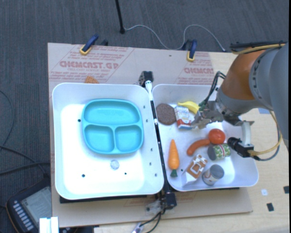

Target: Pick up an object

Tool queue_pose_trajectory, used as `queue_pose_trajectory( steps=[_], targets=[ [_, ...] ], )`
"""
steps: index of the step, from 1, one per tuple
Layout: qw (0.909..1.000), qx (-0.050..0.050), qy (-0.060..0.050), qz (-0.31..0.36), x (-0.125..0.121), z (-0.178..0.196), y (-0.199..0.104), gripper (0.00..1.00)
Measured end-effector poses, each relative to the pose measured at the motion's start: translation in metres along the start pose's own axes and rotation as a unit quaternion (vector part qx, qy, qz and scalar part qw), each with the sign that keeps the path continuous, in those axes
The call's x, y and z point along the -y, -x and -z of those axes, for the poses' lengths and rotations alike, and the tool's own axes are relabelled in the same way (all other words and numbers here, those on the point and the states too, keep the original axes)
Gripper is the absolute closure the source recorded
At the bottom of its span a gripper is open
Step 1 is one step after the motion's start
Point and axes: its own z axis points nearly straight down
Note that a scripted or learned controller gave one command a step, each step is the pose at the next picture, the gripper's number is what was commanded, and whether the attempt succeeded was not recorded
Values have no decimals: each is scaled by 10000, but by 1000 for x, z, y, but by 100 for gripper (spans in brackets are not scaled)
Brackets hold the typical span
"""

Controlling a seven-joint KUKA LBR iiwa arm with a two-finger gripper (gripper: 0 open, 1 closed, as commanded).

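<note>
While the arm reaches in over the right bin, the gripper sits low among the toy food, beside the small carton and banana; whether it grips anything cannot be told. Tomato, carrot and can lie nearby. The left bin holds a blue tray.
</note>
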Motion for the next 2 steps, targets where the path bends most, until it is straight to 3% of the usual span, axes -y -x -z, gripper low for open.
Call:
queue_pose_trajectory(
  steps=[1,2],
  targets=[
    [10000,-1,-4,3,0,0,0,0],
    [10000,1,-5,4,0,9,0,100]
  ],
)
